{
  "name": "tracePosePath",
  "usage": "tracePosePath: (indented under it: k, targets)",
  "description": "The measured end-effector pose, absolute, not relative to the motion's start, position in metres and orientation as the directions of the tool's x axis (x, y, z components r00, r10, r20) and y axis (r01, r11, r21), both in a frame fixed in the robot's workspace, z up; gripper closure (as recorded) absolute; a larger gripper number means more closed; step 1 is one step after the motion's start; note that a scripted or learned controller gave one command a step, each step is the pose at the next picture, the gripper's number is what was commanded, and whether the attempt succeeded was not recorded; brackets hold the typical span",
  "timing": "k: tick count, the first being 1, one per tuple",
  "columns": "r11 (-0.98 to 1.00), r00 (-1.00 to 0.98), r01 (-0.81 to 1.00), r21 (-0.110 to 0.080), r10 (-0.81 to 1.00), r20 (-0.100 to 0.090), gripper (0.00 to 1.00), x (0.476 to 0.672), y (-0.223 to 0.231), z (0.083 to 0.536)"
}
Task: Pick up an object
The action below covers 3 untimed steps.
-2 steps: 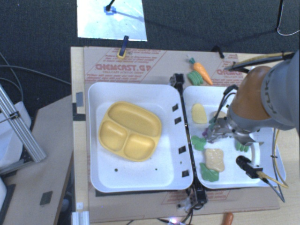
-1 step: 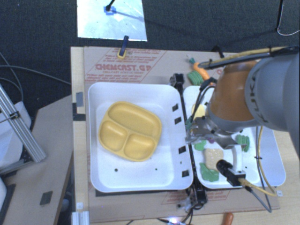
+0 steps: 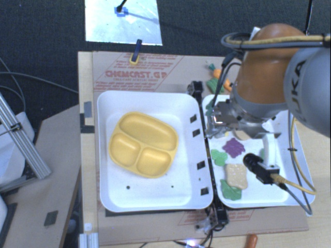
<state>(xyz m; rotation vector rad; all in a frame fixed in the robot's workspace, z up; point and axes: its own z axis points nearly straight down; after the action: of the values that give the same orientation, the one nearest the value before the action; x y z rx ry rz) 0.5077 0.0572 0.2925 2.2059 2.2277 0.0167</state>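
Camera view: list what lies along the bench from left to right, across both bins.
Left bin → yellow divided plate → row of black clips between the bins → green piece → purple piece → right bin's far rim.

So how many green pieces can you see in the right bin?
2 in plain sight: one green piece beside the purple piece, another green piece below the tan slice. The arm may hide more.
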Motion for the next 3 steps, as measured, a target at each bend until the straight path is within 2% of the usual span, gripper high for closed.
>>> tracePosePath:
  k: [1,2,3]
  targets:
    - [0.005,-0.005,1.000,0.002,1.000,0.000,0.00,0.506,0.054,0.287]
    - [-0.002,0.002,1.000,-0.010,1.000,-0.001,0.00,0.484,0.032,0.178]
    - [0.004,-0.004,1.000,0.003,1.000,0.001,1.00,0.488,0.034,0.195]
